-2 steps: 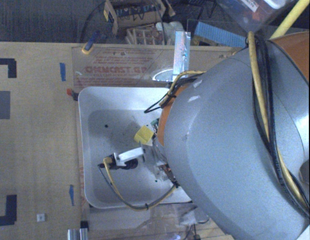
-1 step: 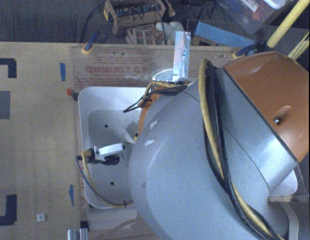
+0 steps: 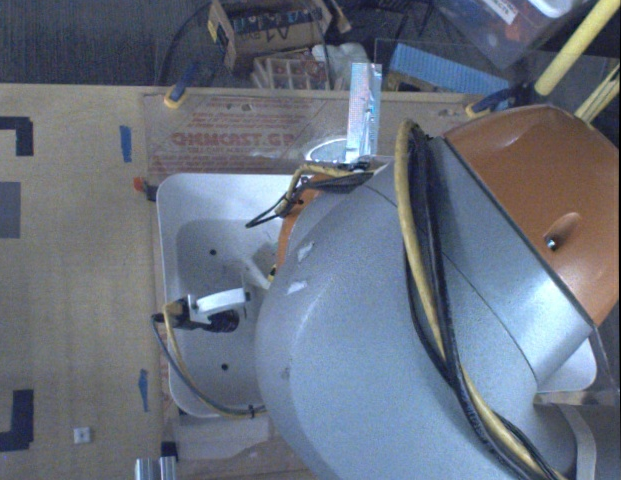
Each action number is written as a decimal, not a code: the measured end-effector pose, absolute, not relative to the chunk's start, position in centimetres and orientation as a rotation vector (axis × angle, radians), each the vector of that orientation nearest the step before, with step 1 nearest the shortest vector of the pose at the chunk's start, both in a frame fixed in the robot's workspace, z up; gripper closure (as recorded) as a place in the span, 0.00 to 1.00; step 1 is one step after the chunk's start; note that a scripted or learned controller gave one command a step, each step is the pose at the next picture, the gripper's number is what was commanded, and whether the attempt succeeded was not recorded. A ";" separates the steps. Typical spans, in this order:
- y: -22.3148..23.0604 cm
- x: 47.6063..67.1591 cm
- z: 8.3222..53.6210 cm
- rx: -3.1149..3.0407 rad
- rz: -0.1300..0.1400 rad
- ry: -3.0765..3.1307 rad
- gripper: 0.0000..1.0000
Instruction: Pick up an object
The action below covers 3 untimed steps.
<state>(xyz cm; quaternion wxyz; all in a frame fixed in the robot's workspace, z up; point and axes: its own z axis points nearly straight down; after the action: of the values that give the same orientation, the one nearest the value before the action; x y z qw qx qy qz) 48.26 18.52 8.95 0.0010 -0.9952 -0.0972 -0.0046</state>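
The grey arm (image 3: pixel 390 348) with its orange band (image 3: pixel 530 198) covers most of the left white bin (image 3: pixel 185 218) and everything to its right. My gripper (image 3: pixel 258 270) is low inside this bin, near its middle, and the arm's bulk hides most of it. The bare strip of bin floor (image 3: pixel 205 248) on the left holds no loose object that I can make out. A thin orange sliver (image 3: pixel 283 230) peeks out at the arm's edge; I cannot tell whether it is an object or part of the arm.
A yellow cable (image 3: pixel 175 363) loops along the bin's left wall and front. A clear panel (image 3: pixel 230 138) stands behind the bin. The wooden bench (image 3: pixel 70 268) to the left carries black marks and blue tape strips. Boxes and clutter (image 3: pixel 265 23) lie beyond the bench.
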 end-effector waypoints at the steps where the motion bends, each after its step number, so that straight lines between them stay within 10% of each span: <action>1: 18.5 48.5 10.0 -3.124 -0.022 -0.299 1.00; 2: 22.3 47.9 17.5 -3.076 0.000 -0.642 1.00; 3: 22.6 53.1 9.0 -2.994 -0.002 -0.938 1.00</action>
<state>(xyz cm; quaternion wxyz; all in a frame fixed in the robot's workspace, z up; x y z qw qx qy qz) 53.08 22.64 9.04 0.0022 -0.9543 -0.2989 -0.0007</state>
